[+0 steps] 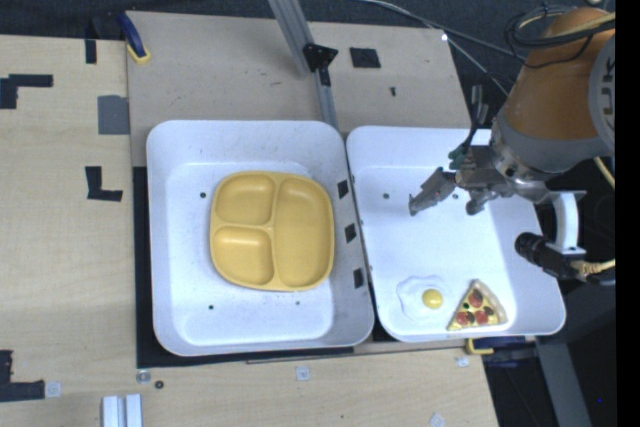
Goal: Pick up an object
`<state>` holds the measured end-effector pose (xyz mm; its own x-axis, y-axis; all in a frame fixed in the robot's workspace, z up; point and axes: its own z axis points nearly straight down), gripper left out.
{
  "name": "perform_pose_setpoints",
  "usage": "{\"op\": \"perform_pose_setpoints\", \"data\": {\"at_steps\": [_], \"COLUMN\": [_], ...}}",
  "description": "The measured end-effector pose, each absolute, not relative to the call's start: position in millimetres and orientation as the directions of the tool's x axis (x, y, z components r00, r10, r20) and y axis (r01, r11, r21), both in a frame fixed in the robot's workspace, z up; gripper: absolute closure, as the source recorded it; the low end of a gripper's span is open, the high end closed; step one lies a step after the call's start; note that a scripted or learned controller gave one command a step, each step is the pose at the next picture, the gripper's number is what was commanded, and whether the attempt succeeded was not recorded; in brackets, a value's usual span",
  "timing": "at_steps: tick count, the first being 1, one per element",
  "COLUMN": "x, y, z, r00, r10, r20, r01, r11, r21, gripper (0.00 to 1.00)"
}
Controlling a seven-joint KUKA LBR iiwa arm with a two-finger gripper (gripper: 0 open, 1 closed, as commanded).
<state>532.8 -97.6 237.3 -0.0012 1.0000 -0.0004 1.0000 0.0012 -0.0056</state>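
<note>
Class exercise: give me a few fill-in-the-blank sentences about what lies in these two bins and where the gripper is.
1. The yellow tray has ____ compartments.
2. The fried egg and pizza slice lie in the ____ bin.
3. The gripper hangs above the ____ bin, fingers open.

Missing words: three; right; right

I can read almost nothing here. On my grey arm housing (610,100), up and to the right of my two-finger gripper (446,202), part of a dark letter shows at the frame edge, too cut off to read.
</note>
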Motion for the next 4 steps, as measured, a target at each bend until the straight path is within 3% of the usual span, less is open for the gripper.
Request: {"op": "perform_pose_setpoints", "data": {"at_steps": [2, 3, 4], "x": [547.3, 548.1, 544.6], "y": [-94, -93, -96], "z": [139, 152, 195], "r00": [-0.002, -0.003, -0.001], "r10": [1.0, 1.0, 1.0], "r20": [0.0, 0.001, 0.0], "r01": [1.0, 1.0, 1.0], "r11": [0.002, 0.003, 0.001], "r21": [-0.007, -0.004, 0.002], "gripper": [0.0, 1.0, 1.0]}}
